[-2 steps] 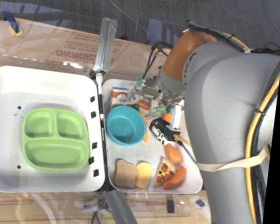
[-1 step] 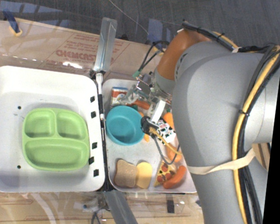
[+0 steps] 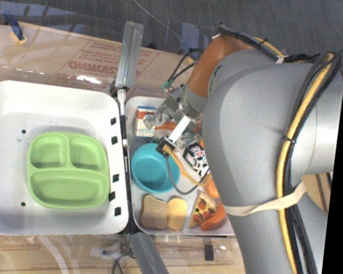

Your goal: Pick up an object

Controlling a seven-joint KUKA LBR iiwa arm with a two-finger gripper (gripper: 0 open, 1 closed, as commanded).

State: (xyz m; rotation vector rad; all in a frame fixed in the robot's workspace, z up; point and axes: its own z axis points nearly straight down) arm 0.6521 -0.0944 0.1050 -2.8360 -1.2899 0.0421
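Blue bowl sits upright, opening upward.

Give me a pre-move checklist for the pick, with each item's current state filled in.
1. Gripper is over the right bin, near the blue bowl: ok.
2. Finger opening confirmed: cannot tell.
3. An object is seated between the fingers: cannot tell; the arm covers much of the bin.
4. Targets are within the bin: ok; the bread slice, pizza slice and yellow piece lie along its near side.
5. Objects have free space around them: not ok; they lie crowded together.
6. Left bin holds the green divided plate, apart from the gripper: ok.
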